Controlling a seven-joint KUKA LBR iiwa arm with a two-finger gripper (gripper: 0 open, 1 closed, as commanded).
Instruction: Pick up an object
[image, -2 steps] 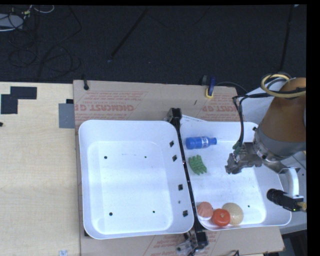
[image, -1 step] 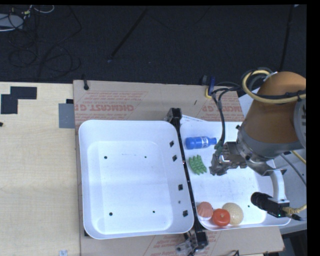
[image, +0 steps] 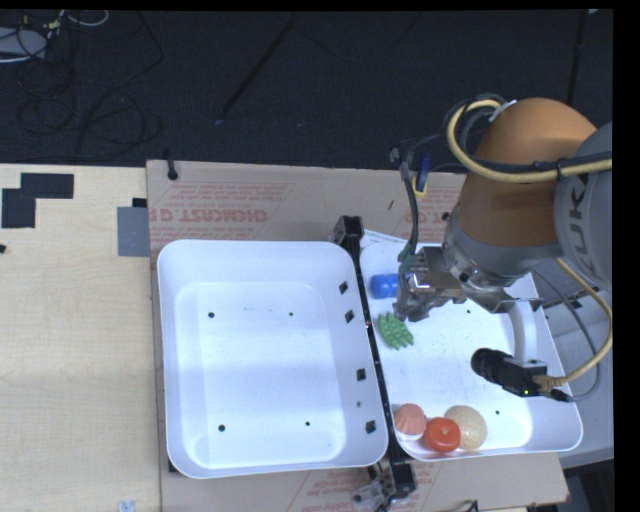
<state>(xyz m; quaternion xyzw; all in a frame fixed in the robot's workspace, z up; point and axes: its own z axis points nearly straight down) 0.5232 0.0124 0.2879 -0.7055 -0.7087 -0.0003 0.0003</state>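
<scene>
Right bin (image: 560, 440): pincer (image: 408, 308), finger state cannot be told, above green toy (image: 395, 331); blue ball (image: 383, 286) beside; red ball (image: 441, 434) at front edge.

Bright bench, dark background, slightly soft picture.
The light falls from above and is even: the left bin (image: 260, 360) looks almost pure white, with weak grey shade along its inner walls. The arm (image: 525, 185) puts a soft shadow on the right bin (image: 560, 435). The floor behind is nearly black. Small details look a little blurred and grainy.
</scene>
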